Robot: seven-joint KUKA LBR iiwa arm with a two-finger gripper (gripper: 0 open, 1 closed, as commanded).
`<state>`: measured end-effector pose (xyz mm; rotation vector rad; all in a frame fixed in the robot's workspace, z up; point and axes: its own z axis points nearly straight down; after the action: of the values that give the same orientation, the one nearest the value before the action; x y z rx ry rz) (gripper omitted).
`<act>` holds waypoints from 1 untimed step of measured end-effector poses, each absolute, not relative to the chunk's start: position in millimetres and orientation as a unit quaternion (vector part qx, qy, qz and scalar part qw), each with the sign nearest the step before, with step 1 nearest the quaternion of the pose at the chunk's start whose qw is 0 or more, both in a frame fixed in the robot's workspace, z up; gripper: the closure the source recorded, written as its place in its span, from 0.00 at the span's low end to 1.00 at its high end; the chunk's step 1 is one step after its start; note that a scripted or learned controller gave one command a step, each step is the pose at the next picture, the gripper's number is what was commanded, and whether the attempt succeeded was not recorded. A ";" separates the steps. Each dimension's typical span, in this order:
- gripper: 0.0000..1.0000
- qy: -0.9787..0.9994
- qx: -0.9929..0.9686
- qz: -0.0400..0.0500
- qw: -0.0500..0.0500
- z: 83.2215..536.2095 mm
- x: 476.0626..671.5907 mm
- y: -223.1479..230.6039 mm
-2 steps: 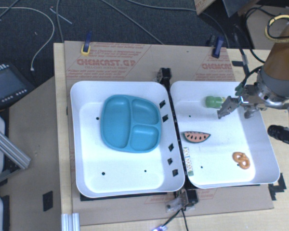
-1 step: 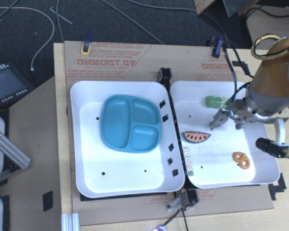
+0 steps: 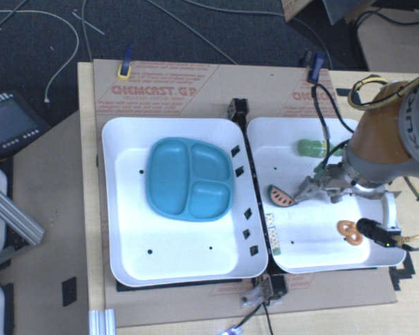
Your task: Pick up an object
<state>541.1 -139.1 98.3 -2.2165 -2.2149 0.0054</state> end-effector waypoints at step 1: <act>1.00 -0.707 -0.707 -0.001 0.000 113.0 543.7 -139.4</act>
<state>543.7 -139.4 113.0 -2.2219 -2.2198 -0.0029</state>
